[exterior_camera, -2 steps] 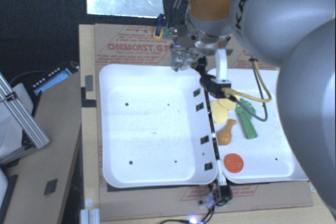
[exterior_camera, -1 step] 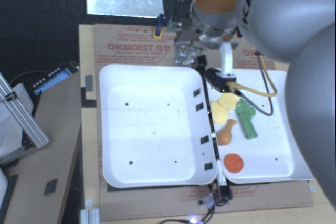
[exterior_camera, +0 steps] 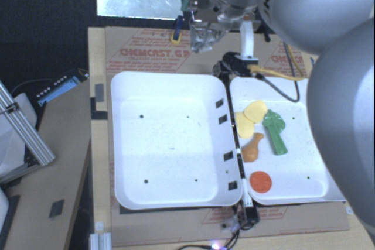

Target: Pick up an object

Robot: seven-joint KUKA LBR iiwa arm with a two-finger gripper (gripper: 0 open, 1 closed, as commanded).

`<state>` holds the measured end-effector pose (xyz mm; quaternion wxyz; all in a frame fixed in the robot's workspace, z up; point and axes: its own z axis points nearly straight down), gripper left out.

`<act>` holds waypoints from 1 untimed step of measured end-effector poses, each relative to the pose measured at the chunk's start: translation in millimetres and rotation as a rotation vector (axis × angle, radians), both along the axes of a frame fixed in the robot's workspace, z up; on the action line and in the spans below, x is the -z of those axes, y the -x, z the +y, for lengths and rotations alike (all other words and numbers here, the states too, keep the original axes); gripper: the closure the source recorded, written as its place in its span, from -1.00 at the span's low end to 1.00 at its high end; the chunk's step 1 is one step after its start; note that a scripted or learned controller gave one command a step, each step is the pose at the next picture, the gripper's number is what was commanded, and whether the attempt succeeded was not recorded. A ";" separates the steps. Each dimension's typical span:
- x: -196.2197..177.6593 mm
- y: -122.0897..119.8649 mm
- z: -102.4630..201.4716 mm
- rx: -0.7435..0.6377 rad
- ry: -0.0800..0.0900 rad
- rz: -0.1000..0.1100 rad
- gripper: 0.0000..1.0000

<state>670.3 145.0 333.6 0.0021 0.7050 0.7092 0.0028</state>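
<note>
I see my tool [exterior_camera: 202, 38] above the bins' far edge; its grip I cannot tell; left bin [exterior_camera: 126, 126] offers room.

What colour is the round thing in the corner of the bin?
Orange-red; the round disc shows clearly in the camera view.

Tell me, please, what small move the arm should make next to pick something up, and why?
Probably bring the gripper toward the right bin and down over the green toy. The gripper hangs beyond the bins' far edge, above the cardboard, with nothing seen in it, while all the objects lie in the right bin. The green toy seems the easiest target, lying nearly apart from the yellow pieces.
</note>
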 end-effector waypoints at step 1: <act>-170.9 1.8 -6.0 -0.001 -0.003 -0.014 1.00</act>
